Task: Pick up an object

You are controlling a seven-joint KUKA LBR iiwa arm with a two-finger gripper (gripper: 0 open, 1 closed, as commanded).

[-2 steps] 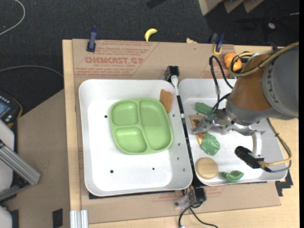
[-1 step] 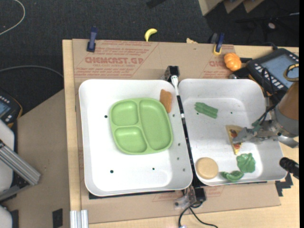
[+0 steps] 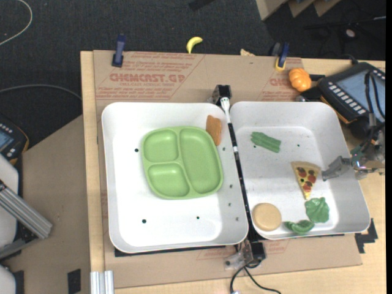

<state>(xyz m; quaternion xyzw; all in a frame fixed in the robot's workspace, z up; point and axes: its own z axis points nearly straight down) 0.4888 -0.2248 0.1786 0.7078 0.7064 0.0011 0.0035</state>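
Nearest the lens, at bottom centre of frame, a black clamp w/ cable [image 3: 248, 257] sits at the seam where the two white bins meet. Just above it, in the right bin [image 3: 349, 164], lower edge: a round tan cookie-like disc [image 3: 267, 216], w/ a green leafy piece [image 3: 300, 226] beside it and a second green leaf [image 3: 317, 209] to its right. Up from those lies the pizza slice [image 3: 305, 177], tip pointing toward bottom of frame, crust toward top. The gripper [image 3: 334, 169] comes in from the right edge at mid-height; its grey tip sits just right of the slice's crust end, close beside it, nothing seen between the fingers. Can't tell whether the fingers are wide or narrow, too small and blurred. Further up the right bin, a dark green pod-like piece [image 3: 265, 141]. Left bin [image 3: 122, 182] holds a light green 3-compartment tray [image 3: 182, 162] near its middle, and an orange-brown piece [image 3: 214, 129] at the tray's upper right, near the divider. Beyond the bins, the brown board [image 3: 159, 78] carries red print reading "CHEMCAST G P", smaller lines illegible. Upper frame: blue clamps [image 3: 119, 51], a yellow banana-shaped toy [image 3: 194, 43], an orange round object [image 3: 299, 79] and a black pendant w/ buttons [image 3: 349, 94] at upper right.
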